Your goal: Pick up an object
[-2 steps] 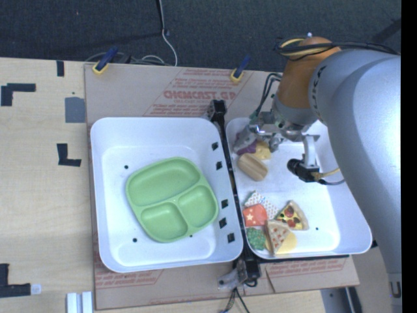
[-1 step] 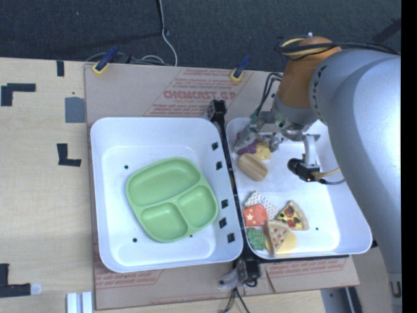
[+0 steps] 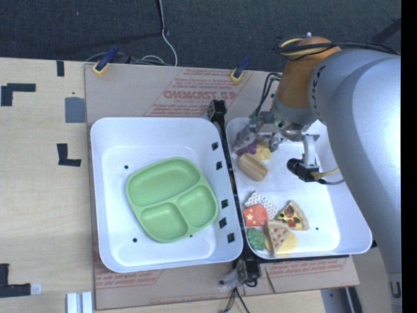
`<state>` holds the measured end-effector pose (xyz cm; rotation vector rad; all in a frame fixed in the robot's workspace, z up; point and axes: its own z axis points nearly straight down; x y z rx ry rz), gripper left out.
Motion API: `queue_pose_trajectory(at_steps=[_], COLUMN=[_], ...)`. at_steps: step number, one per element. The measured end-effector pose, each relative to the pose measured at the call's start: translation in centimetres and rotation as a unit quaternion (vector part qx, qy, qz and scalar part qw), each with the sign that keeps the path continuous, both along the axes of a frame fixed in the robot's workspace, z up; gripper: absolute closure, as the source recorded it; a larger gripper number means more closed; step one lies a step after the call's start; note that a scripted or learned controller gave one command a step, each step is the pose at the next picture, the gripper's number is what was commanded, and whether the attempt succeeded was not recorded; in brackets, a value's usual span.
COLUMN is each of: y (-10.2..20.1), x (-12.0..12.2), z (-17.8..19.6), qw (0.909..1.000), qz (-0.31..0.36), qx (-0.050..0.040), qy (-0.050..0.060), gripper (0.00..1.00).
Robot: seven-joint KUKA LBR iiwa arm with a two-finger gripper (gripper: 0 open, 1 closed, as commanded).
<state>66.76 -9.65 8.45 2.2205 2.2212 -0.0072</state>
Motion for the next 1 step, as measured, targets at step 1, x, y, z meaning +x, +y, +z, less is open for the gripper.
queue_pose_trajectory(at_steps=[1], y=[0.14], x=[0.08], z=[1.28], qw=[1.0], qz=[0.001], qx=[0.002], qy=[0.001], gripper=[1.0])
